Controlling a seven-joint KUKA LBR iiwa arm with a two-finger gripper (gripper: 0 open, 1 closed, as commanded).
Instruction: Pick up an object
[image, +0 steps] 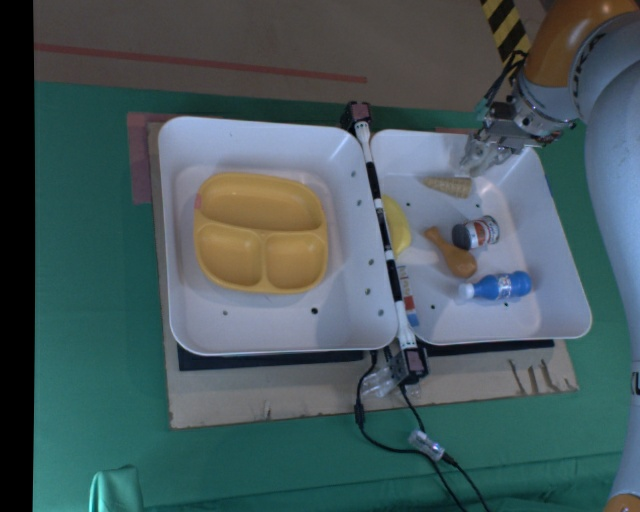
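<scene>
The right bin (560, 300) holds a ridged cream cone (448, 185), a small dark jar with a red-and-white label (475, 234), a tan wooden drumstick shape (451, 254), a blue bottle with a white cap (497, 288) and a yellow piece (398, 226) against the left wall. My gripper (479, 158) hangs over the bin's far part, just above and right of the cone. Its fingers point down with a small gap and nothing between them.
The left bin (190, 320) carries a yellow three-section plate (260, 232). A divider strip with coloured marks (385, 240) runs between the bins. Cables (420, 440) trail off the bench's front edge. The arm fills the far right side.
</scene>
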